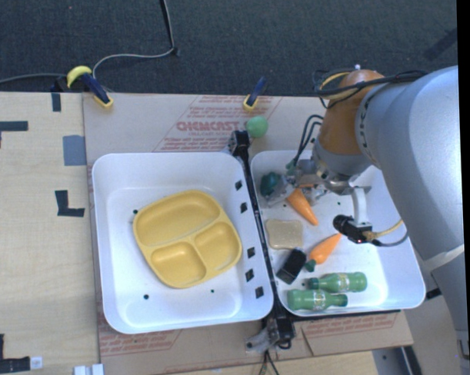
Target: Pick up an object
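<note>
Cardboard sheet [141, 136] on bench bore red print, partly legible "CHEMCAST". Gripper [300, 184] sat low in right bin [400, 281], beside orange carrot [301, 207]; jaws' state could not be told. Two green bottles [327, 291] lay near front rim, labels unreadable. Yellow divided plate [187, 238] in left bin [119, 294].

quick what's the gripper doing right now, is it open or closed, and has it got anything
Gripper: low in the right bin, by the upper carrot and the teal object. Open or closed, holding anything: cannot be told from this view.
</note>
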You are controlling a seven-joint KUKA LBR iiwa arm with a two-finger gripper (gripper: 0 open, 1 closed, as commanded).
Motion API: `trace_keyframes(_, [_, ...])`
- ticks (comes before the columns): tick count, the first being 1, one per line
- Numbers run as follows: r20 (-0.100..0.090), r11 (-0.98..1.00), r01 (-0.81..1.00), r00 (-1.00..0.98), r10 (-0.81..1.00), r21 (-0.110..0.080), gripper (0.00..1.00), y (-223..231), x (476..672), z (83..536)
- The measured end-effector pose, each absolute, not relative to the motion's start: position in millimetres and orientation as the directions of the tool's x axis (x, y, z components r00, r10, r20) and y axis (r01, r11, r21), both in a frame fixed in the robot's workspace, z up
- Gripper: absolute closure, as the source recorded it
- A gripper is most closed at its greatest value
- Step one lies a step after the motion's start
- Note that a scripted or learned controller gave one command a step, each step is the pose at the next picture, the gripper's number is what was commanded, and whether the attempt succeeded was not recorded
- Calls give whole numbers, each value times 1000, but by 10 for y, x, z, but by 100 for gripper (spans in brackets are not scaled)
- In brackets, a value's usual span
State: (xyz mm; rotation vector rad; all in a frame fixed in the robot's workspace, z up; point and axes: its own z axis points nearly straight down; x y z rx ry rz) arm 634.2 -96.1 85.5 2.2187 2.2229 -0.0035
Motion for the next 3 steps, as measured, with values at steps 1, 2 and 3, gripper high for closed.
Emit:
trace_keyframes(1, [-1, 6, 998, -6, 1000, -68, 0, -1028, 6556, 809])
trace_keyframes(2, [8, 10, 998, -10, 1000, -65, 0, -1219, 6564, 791])
trace_keyframes(3, [-3, 2, 999, -2, 1000, -42, 0, -997, 6524, 904])
